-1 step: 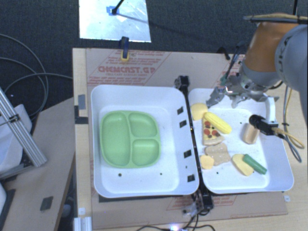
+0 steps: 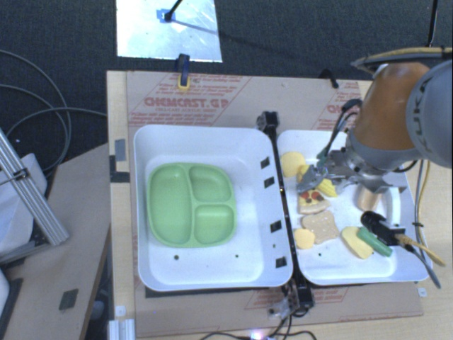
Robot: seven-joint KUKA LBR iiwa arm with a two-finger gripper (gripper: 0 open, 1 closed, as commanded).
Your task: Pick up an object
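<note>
Approach step, nothing lifted yet — my gripper (image 2: 311, 178) sits low in the right bin (image 2: 403, 264) over the pizza slice toy (image 2: 312, 201) beside a yellow piece (image 2: 292, 163), finger state can't tell — next: confirm grasp before lifting.

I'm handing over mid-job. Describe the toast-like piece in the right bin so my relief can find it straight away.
Look in the right bin, the one the arm reaches into. Near its left side, below the gripper and just under the pizza slice, lies the toast piece. It is flat, squarish and speckled tan with a darker crust edge, unlike the smooth yellow items around it.
</note>
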